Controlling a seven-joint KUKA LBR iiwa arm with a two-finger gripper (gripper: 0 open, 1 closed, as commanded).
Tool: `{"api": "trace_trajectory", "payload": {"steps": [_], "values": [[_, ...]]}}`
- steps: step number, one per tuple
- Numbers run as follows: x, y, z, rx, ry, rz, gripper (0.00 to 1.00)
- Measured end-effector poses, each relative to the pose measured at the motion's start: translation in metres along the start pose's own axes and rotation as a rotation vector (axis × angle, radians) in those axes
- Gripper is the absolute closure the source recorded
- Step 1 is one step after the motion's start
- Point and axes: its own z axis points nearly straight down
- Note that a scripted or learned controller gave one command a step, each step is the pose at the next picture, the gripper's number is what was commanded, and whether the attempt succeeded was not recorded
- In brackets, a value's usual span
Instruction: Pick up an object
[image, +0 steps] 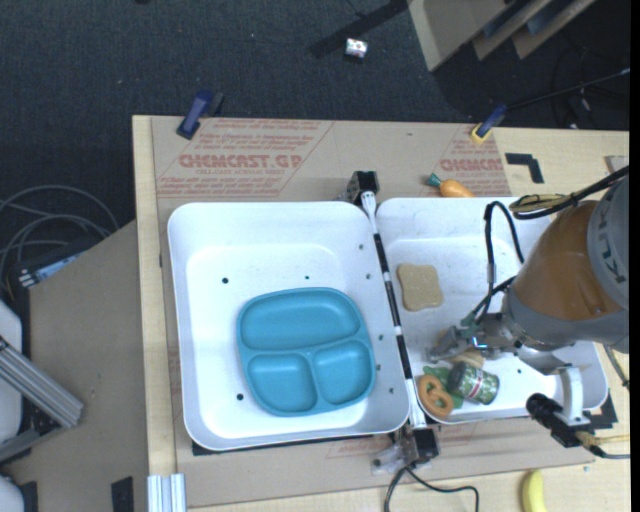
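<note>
Hovering gripper low in right bin, grip state unclear, just above green can, tan sponge nearby

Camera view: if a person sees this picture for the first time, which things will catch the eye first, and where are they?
The blue divided tray draws the eye first; it lies in the left bin. Next comes the arm, grey with an orange band, reaching from the right over the right bin. There its gripper hangs just above a small green can, with a tan square piece farther up the bin.
</note>
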Motion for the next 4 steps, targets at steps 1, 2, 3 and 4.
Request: {"api": "trace_trajectory", "payload": {"steps": [1, 2, 3, 4], "values": [[0.001, 0.0, -0.01, -0.001, 0.0, 0.0, 1.0], [0.001, 0.0, -0.01, -0.001, 0.0, 0.0, 0.0], [0.017, 0.082, 0.0, 0.0, 0.0, -0.002, 0.0], [0.017, 0.057, 0.0, 0.003, 0.001, 0.0, 0.0]]}}
